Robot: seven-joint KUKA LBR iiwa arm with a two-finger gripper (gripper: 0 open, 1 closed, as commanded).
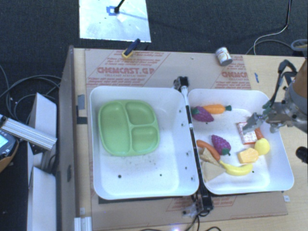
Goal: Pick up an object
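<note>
Toy food sits in right bin (279, 177), a shallow white tray with rounded corners. Smooth plastic pieces: orange carrot (215, 109) touching purple grape bunch (202, 114) near the bin's far left; second grape bunch (221, 144) beside a red-orange chili (208, 148); curved yellow banana (236, 169) under an orange cheese wedge (248, 155); round yellow lemon (262, 146); flat red-and-white packet (247, 133); pale tan bread slice (211, 168) at the near left. Claw (253, 122) hovers over the packet, reaching in from the right; cannot tell whether it's released or clenched, nothing visibly gripped. Open floor remains along the bin's far-right and near-right parts. Left bin (106, 177) holds a matte green divided plate (128, 127), with free room around it. Small silver can (223, 56) lies on the table (159, 66) behind the bins, well apart.
</note>
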